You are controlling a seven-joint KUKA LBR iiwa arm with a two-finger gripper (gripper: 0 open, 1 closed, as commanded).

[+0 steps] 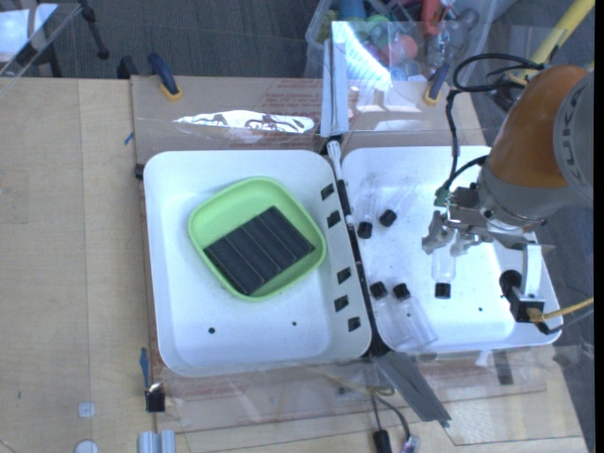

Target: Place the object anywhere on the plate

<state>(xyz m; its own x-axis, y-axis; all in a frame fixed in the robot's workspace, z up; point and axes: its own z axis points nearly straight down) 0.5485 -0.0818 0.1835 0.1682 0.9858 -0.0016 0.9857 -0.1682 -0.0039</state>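
Camera view: arm is seen at right.
Gripper [444, 253]: over right bin [472, 319]; open or closed cannot be told.
Plate [257, 237]: green, in left bin [189, 328].

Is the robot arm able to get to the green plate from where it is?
Probably yes. The gripper hangs over the right bin, and the green plate lies open in the left bin, with just the low divider between.

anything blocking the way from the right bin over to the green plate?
Only the raised divider where the two bins meet, with its row of black clips, lies between the right bin and the green plate. The gripper is over the right bin.
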